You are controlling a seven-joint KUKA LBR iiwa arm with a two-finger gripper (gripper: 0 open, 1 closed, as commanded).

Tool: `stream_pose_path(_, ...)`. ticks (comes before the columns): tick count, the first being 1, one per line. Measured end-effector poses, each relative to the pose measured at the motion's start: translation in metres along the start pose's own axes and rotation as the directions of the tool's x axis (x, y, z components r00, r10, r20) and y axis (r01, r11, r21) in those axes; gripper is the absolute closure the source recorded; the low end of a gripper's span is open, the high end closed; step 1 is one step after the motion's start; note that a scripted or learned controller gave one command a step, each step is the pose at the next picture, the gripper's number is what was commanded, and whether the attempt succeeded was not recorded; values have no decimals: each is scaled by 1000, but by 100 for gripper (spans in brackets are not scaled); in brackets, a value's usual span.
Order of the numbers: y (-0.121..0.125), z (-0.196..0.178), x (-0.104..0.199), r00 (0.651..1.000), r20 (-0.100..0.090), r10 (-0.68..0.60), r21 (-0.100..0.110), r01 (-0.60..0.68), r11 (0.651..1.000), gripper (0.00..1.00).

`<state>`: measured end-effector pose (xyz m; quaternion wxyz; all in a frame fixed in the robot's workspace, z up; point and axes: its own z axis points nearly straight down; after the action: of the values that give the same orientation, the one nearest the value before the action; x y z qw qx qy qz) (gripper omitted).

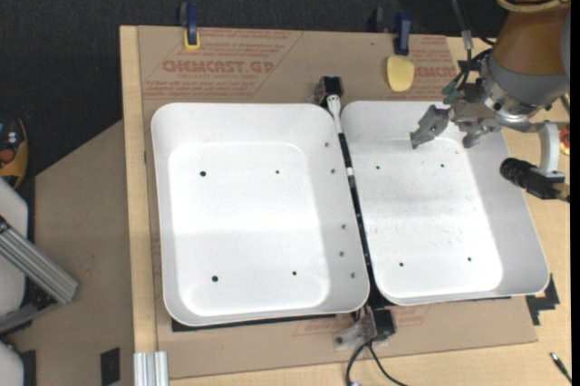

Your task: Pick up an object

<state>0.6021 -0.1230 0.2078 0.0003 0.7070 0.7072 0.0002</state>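
My gripper (450, 132) hangs over the far part of the right bin (507, 280), below the arm's orange band. Its two grey fingers (425, 130) are spread apart, so it is open, and nothing sits between them. A small pale yellow object (400, 72) lies on the brown board just beyond the right bin, up and to the left of the gripper. I can make out no loose object on the white floor beneath the gripper.
The left bin (172, 221) adjoins the right one along a black seam (349, 185) with a black fitting (329, 89) at its far end. Blue clamps (189, 16) (402, 29) hold the board's far edge. A black part (529, 177) juts over the right bin's right rim.
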Motion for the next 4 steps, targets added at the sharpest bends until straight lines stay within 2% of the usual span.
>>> stream_pose_path(1, 1, -11, 0, 1000, 1, -1, -3, 1, 1000, 100)
stream_pose_path(2, 13, -145, 52, 1000, 1, -7, -17, 7, 1000, 100)
stream_pose_path(3, 36, -68, 114, 1000, -1, -4, 4, 4, 1000, 100)
stream_pose_path(4, 19, -101, 108, 1000, 0, 1, -3, -1, 1000, 100)
